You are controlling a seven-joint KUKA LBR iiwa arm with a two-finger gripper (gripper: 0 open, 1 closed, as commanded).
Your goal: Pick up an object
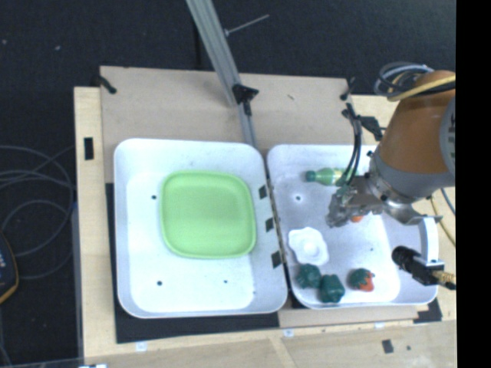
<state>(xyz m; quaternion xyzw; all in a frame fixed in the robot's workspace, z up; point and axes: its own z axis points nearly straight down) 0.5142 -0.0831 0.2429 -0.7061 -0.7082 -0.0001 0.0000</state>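
Reaching in from the right, the grey arm with its orange band (418, 125) is hanging over the right bin (280, 175), and its gripper (343, 209) is sitting low over the middle of that bin's floor. Whether the gripper is open or closed is something I cannot tell from this angle, and nothing is showing clearly in its grasp; a small reddish bit (357, 218) is peeking out just beside it, too small to identify. Just behind the gripper, near the bin's far wall, a small green bottle (326, 176) is lying on its side. A white object (308, 245) is resting toward the bin's near left part, and just in front of it two dark green objects (321, 282) are sitting side by side, nearly touching. A red and green object (362, 280) is lying near them to the right, by the near wall. In the left bin (134, 228), a light green square plate (207, 214) is lying flat in the middle, well apart from the gripper. A slanted grey metal bar (219, 44) is standing behind the bins.
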